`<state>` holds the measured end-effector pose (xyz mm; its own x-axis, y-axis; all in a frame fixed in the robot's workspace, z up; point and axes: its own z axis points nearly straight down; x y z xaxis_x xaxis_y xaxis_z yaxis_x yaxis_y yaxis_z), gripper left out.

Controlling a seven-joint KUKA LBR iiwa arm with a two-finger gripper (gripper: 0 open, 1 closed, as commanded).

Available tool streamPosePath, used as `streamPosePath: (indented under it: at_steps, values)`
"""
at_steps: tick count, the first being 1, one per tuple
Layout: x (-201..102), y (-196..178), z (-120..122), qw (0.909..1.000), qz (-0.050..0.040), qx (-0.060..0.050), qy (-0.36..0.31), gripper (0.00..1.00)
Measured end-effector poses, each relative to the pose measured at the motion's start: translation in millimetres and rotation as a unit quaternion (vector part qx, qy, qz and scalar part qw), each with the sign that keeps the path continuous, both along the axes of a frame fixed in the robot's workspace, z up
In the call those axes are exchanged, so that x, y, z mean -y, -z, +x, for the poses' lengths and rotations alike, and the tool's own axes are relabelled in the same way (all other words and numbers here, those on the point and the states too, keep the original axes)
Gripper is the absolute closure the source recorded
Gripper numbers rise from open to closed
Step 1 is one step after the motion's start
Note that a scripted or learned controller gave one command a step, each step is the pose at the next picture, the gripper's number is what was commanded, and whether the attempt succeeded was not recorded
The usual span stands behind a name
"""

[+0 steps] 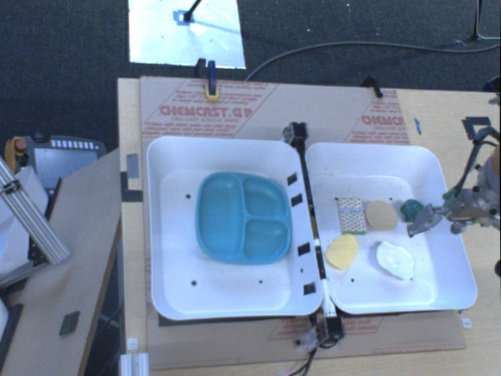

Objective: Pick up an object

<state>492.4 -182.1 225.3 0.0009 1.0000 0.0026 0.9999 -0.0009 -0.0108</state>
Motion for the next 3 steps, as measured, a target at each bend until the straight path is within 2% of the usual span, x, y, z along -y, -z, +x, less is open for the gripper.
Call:
streamPosePath:
  at_steps: [1,2,3]
  values:
    - [-1,-6,3,1.0,-0.0014,0.006,-0.002,0.0]
    - [-5,38,9,1.0,-0.001,0.005,-0.001,0.0]
    - [-6,101,12,1.0,-0.0007,0.004,-0.001,0.0]
